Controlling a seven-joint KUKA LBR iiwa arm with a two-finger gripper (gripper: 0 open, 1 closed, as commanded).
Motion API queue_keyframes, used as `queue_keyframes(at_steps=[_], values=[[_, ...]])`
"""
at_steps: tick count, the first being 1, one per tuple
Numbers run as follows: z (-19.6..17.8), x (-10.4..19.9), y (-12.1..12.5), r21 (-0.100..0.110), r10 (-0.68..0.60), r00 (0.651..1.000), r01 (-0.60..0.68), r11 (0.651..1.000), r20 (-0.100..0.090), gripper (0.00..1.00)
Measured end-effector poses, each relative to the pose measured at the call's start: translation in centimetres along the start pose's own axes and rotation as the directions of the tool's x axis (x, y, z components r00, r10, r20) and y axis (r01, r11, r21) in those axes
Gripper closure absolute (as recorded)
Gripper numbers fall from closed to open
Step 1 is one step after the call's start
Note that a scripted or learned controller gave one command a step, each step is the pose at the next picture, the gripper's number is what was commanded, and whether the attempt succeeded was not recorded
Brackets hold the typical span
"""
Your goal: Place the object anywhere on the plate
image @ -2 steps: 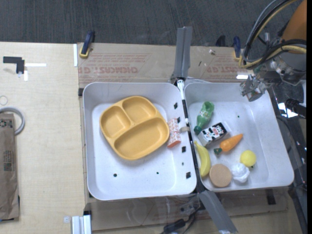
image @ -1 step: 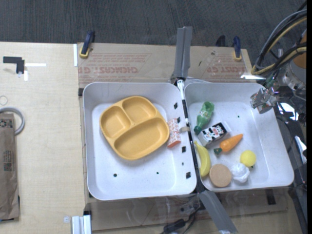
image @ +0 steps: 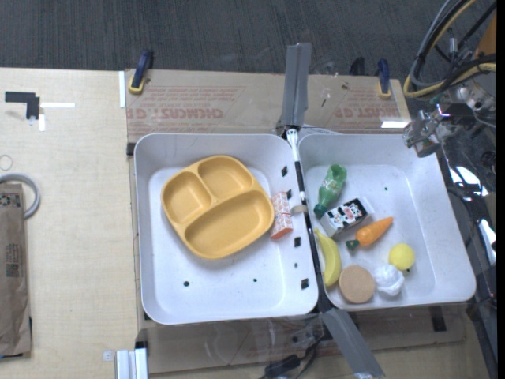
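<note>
A yellow divided plate lies in the left bin, with nothing on it. An orange-pink packet lies just right of the plate, by the divider. The right bin holds a green bottle, a black-and-white cow-pattern box, a carrot, a banana, a lemon, a round tan disc and a crumpled white item. The gripper hangs over the right bin's far right corner, apart from all of these.
The grey divider runs between the bins. Cables and the arm's body crowd the right side. A cardboard sheet lies behind the bins, and a brown bag lies at the far left of the bench.
</note>
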State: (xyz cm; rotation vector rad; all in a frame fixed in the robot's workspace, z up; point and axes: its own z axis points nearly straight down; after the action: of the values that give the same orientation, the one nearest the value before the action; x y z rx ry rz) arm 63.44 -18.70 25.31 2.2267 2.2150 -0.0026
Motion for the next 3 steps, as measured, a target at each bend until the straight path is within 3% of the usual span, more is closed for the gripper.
queue_keyframes(at_steps=[1, 2, 3], values=[[9.5, 8.2, 2.4, 0.002, 0.055, 0.998, -0.055, 0.998, 0.0, 1.0], [6.2, 13.6, 2.4, 0.001, 0.337, 0.941, -0.337, 0.941, 0.001, 1.0], [6.2, 13.6, 2.4, 0.001, 0.337, 0.941, -0.337, 0.941, 0.001, 0.0]])
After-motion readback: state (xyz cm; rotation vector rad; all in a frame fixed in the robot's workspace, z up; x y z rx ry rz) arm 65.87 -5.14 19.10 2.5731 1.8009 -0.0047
